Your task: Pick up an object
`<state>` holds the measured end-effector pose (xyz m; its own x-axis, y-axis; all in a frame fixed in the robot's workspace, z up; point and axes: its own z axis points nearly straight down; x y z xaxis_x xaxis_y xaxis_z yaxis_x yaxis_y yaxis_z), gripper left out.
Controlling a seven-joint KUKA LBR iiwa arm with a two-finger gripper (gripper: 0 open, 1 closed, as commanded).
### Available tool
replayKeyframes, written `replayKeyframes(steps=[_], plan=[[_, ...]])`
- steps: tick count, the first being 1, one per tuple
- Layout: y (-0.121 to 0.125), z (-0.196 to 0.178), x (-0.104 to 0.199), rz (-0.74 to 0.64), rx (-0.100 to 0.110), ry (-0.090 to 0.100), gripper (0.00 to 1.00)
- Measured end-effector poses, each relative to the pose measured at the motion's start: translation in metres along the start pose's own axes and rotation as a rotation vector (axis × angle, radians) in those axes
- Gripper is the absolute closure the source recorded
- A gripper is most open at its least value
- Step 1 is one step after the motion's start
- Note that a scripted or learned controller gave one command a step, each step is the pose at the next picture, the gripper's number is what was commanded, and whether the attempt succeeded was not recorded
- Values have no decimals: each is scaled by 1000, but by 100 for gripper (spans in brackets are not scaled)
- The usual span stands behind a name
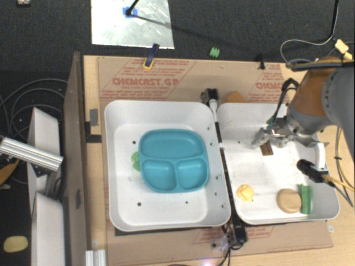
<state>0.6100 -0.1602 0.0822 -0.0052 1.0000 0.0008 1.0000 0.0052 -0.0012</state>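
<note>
Arm is reaching into the right bin, gripper hanging around 12 o'clock in it; can't tell its state from here. Yellow lump sits at 7 o'clock, tan blob touching a green piece at 5. Left bin has a teal tray.

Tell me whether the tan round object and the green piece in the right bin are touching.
Touching. The camera view shows the tan round object butting against the green piece at the right bin's front corner, with no white floor visible between them.
</note>
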Motion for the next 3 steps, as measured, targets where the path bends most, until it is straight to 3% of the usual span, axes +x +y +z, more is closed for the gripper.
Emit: replayKeyframes(steps=[1,2,3], plan=[[2,-13,-1,-2,-6,-2,100],[27,-50,32,-3,-7,-1,100],[29,-110,104,-6,-9,1,100]])
